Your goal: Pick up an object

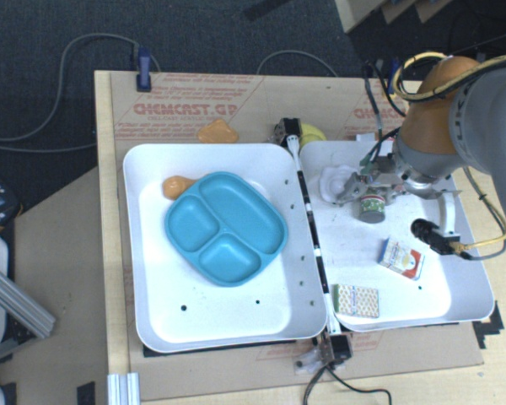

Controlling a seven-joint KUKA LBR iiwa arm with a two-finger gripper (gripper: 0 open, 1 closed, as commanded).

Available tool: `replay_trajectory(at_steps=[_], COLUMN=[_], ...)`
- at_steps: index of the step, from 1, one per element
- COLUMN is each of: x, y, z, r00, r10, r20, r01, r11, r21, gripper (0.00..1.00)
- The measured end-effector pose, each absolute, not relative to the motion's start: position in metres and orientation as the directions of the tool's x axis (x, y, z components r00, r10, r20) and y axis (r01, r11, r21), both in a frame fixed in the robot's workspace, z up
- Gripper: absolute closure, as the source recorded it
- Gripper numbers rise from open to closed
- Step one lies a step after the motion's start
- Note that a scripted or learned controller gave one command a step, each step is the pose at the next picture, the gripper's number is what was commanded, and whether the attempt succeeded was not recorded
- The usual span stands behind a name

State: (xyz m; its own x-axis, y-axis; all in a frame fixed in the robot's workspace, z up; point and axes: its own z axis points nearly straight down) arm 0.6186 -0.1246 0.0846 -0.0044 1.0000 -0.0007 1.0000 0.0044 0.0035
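Closest to the camera lay a small spotted packet [357, 300], flat in the near corner of the right bin [354, 251], and it was one of the loose things the arm could pick. The gripper [372, 194] was not over it, though. It hung low at the back of that bin, right above a small round grey thing [372, 210], so that looked like the thing it was after. I could not tell if the gripper was open or closed, or if the round thing was held at all. It may have just been sitting on the bin floor under it. Just beside it, to the left, was a crumpled clear wrapper [336, 180], near enough to get in the way. A red and white packet [402, 258] lay flat a bit nearer the camera, apart from the others, with room around it for a grab. The grey arm [481, 121] came in from the right and bent down over the bin, which is why it covered the back right corner. The left bin [228, 310] held a big blue plate [226, 226] with three parts, tipped a little to one side, and a small orange thing [177, 186] peeked out from behind it, touching its edge. Both bins sat side by side on the bench [236, 91], so things could go from one to the other.
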Motion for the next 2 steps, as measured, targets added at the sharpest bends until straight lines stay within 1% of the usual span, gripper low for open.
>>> replay_trajectory(at_steps=[1, 2], x=[0.618, 0.616], y=[-0.126, -0.060], z=[0.096, 0.191], r00=[-0.001, -0.007], r10=[1.000, 1.000], r20=[-0.001, 0.001], r01=[1.000, 1.000], r11=[0.001, 0.007], r21=[0.005, 0.010], gripper=[1.00, 1.00])
